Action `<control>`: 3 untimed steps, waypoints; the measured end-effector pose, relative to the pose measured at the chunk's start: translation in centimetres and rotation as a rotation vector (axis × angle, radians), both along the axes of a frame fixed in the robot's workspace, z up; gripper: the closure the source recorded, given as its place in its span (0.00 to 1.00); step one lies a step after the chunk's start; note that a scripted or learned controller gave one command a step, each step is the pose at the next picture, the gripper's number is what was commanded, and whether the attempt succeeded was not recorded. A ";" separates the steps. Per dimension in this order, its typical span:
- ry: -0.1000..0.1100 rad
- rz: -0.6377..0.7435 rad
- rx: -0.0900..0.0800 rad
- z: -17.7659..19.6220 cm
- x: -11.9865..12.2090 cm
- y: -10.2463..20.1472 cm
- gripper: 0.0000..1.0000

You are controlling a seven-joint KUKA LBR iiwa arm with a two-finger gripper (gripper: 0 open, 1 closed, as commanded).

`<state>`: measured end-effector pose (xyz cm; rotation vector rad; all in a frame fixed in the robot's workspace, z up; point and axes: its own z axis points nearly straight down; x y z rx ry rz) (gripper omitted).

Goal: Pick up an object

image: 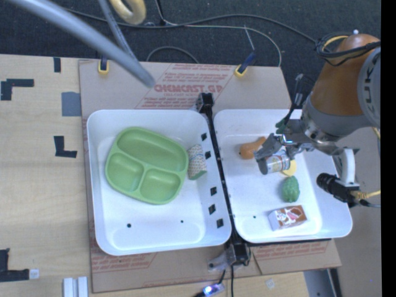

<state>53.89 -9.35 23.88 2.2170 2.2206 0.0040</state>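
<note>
1. Starting at the near edge of the bench, a cardboard sheet [185, 82] lies under two shallow white bins set side by side, with a black divider strip [213, 166] between them.
2. Nearest in the right bin [247, 228] lies a small flat packet [288, 218] with a red and white printed face, close to the bin's front rim.
3. Just behind the packet sits a green, knobbly, broccoli-like item [291, 189], apart from the packet and upright on the bin floor.
4. Next back, the gripper [275, 153] hangs low over the middle of the right bin. Its dark fingers point toward the divider. A small jar-like object [279, 164] with a pale label lies right at the fingertips; whether the fingers are closed around it or merely beside it cannot be told.
5. An orange, carrot-like piece [250, 148] lies just to the divider side of the gripper, on the bin floor.
6. The left bin [124, 228] bears a green divided plate [146, 164] with three compartments, resting tilted toward the far left corner. A small patterned object [197, 162] stands against the plate's edge nearest the divider.
7. Farthest back, the grey arm [340, 98] with its orange band enters above the right bin's far rim.
</note>
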 end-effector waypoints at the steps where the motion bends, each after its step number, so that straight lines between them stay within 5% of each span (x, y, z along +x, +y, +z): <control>1: 0.005 0.003 0.002 0.5 2.0 5.2 1.00; 3: 0.008 0.004 0.001 -1.0 4.1 15.0 1.00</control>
